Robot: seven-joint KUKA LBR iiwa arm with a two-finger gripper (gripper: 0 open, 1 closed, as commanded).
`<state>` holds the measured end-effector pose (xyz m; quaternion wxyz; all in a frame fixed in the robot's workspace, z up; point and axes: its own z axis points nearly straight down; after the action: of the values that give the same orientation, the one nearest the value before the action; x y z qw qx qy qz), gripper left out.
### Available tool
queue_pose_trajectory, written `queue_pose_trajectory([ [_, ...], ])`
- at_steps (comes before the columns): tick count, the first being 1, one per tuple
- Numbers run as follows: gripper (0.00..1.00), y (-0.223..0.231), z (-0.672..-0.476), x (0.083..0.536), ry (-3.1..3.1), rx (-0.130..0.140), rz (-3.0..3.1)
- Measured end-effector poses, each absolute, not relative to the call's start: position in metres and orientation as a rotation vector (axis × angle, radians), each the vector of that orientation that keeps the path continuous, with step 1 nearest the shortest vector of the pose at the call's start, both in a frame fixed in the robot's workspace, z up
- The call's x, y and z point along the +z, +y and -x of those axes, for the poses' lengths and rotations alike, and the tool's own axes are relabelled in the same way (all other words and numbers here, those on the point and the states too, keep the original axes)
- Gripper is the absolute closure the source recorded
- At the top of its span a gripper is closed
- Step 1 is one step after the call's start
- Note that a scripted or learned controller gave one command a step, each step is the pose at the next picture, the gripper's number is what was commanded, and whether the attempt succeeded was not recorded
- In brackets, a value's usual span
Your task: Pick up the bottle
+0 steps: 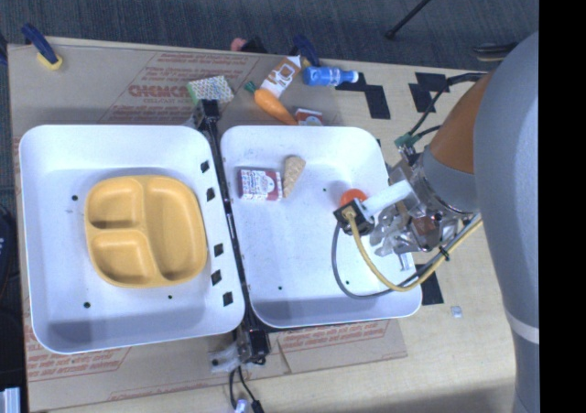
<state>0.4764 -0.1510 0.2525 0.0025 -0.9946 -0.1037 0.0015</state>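
A small blue bottle (328,77) lies on its side on the cardboard behind the right bin (302,301). A white bottle with an orange label (280,79) lies just left of it, also outside the bin. My gripper (383,230) hangs low over the right bin's right side, far from both bottles, with a yellow cable looping under it. A small orange-red thing (353,196) peeks out at the gripper's upper left edge; what it is cannot be told.
A red-and-white packet (258,184) and a tan cone (292,172) lie in the right bin's back half. An orange carrot (273,106) rests behind that bin. A yellow divided plate (145,230) sits in the left bin (46,310).
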Motion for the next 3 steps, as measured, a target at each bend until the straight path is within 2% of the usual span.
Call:
queue_pose_trajectory([
  [1,1.0,-0.134,-0.476,0.245,-0.38,0.006,3.113],
  [3,1.0,-0.142,-0.476,0.235,-0.325,0.01,3.117],
])
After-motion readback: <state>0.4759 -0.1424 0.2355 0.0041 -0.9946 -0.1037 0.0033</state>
